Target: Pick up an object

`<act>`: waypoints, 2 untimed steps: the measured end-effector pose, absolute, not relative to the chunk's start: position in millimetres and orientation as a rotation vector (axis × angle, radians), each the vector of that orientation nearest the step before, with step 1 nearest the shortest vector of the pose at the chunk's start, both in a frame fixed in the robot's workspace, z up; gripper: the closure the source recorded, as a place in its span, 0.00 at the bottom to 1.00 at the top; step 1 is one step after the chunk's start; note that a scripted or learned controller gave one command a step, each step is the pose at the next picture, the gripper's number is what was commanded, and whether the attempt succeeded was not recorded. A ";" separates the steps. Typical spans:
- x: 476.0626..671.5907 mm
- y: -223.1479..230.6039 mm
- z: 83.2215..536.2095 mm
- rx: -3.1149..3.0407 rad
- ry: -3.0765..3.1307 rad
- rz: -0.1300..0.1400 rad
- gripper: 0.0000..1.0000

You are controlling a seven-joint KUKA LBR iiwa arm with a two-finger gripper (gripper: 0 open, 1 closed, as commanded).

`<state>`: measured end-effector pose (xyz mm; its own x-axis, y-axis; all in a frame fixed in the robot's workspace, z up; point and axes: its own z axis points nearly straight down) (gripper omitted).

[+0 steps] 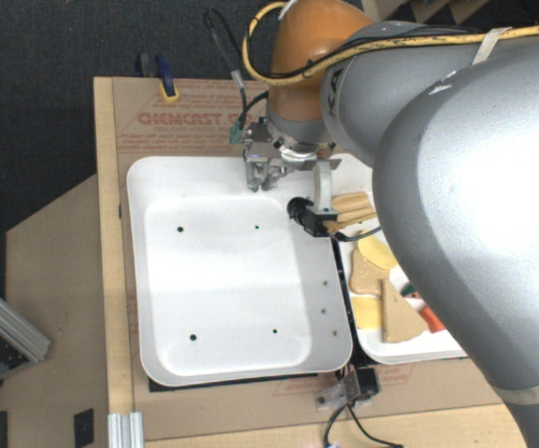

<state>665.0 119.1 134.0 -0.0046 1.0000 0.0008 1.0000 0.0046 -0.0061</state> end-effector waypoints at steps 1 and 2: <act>664.3 168.4 81.1 -2.212 -2.223 0.007 1.00; 580.2 100.7 84.5 -2.224 -2.211 0.014 1.00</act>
<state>580.2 100.7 84.5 0.0060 1.0000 -0.0024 0.9999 -0.0060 -0.0102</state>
